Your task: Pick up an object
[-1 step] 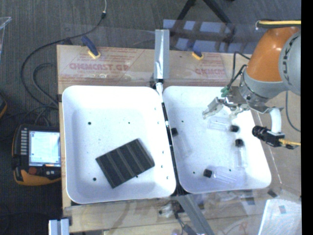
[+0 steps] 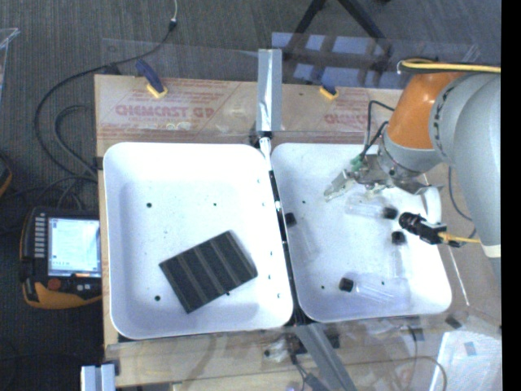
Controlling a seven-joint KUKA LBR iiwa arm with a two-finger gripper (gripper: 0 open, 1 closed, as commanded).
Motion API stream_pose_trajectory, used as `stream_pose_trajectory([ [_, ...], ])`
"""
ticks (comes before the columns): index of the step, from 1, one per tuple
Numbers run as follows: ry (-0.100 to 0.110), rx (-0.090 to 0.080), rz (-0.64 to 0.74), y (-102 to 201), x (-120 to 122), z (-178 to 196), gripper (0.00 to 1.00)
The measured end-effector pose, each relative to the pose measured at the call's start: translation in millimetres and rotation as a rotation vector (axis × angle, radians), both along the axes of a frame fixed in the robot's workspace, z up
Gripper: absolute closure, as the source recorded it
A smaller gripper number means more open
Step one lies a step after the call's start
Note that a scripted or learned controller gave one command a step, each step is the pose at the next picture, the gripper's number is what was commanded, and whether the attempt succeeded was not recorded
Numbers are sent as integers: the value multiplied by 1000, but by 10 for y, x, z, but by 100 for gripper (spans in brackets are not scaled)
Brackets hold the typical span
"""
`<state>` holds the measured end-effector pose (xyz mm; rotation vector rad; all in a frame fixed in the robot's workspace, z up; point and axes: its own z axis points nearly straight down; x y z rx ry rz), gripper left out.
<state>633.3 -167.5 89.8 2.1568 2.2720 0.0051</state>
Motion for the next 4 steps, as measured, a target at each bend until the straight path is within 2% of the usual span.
stream_pose_trajectory([
  [1,-1,0,53,-61,-570,8,0],
  [2,13,6,120,377,-1508,73,0],
  [3,14,8,121,392,-1504,157,100],
  [4,11,3,124,1096,-1077,1176,100],
])
